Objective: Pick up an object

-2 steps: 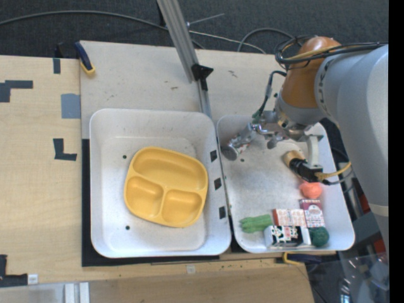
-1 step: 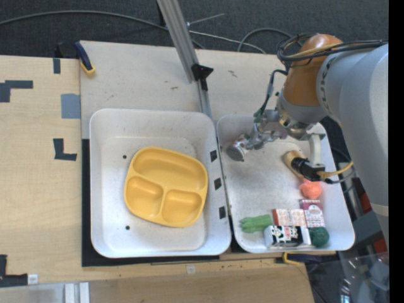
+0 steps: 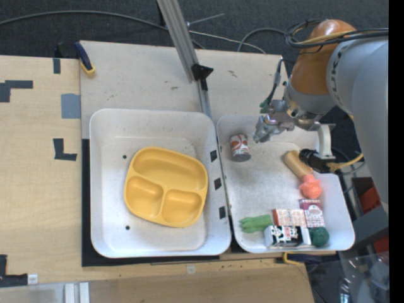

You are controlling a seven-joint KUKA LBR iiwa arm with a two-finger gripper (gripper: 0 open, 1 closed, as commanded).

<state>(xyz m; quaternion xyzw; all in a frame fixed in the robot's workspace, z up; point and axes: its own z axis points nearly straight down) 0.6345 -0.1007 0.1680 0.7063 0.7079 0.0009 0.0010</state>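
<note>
Two white bins sit side by side. The left bin (image 3: 101, 169) holds a yellow tray (image 3: 165, 186) with three compartments. The right bin (image 3: 252, 188) holds the small things: a can (image 3: 238, 147) with a red-and-white label near the far left corner, a peg (image 3: 295, 164) and a pink toy (image 3: 310, 185) by the right wall, and along the near edge a green piece (image 3: 255, 223), three small cartons (image 3: 297, 225) and a green ball (image 3: 319, 235). The print on the can and cartons is too small to read. The gripper (image 3: 262, 134) hangs over the far end of the right bin, just right of the can and apart from it; whether it is released or clenched cannot be told. A metal pole (image 3: 180, 33) slants across the bench behind the bins.
</note>
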